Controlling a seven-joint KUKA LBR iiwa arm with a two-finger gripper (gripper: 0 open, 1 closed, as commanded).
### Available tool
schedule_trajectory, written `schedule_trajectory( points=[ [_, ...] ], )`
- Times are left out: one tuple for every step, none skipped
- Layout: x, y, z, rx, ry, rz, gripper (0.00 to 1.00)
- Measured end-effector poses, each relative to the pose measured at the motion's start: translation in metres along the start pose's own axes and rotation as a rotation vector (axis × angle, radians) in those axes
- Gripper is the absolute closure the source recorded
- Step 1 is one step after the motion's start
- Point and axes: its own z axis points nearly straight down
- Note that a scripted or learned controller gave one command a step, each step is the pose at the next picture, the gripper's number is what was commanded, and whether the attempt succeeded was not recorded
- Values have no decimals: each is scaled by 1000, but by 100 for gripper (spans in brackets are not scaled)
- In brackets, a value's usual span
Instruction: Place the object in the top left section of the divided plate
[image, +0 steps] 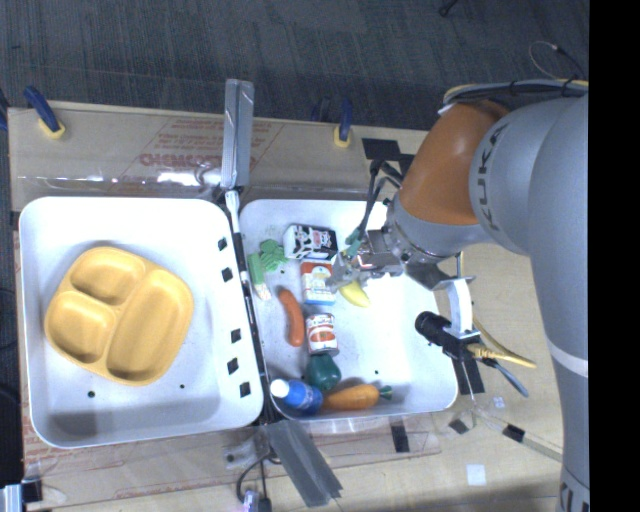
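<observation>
The arm (520, 190) sits nearest the lens, a grey bulk with an orange band reaching in from the right and stooping over the right bin (420, 380). Beside it lies the left bin (60, 420), which carries the yellow divided plate (118, 312), its three sections all bare. The plate sits turned at an angle, so the top left section is judged to be the smaller hollow toward the upper left.

The gripper (352, 268) hangs low among the clutter in the right bin, close to a banana (355, 293) and a small carton (318, 286); whether it is spread or closed, and on what, cannot be told from here. The step in hand looks like the pick, with the banana the likeliest target, though that is a guess.

To do it well, the arm should close on one item alone, since the carton, a black and white box (310, 241), a can (320, 333) and a sausage (291, 316) crowd near. It should lift straight up before crossing the divider between the bins, then lower over the small hollow rather than the large one. A green vegetable (265, 262), a carrot (352, 398), a blue bottle (296, 396) and a dark green pepper (322, 371) lie further off and need no care
</observation>
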Motion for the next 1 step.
schedule_trajectory(
  points=[
    [7,45,-81,-2,-1,385,100]
  ],
)
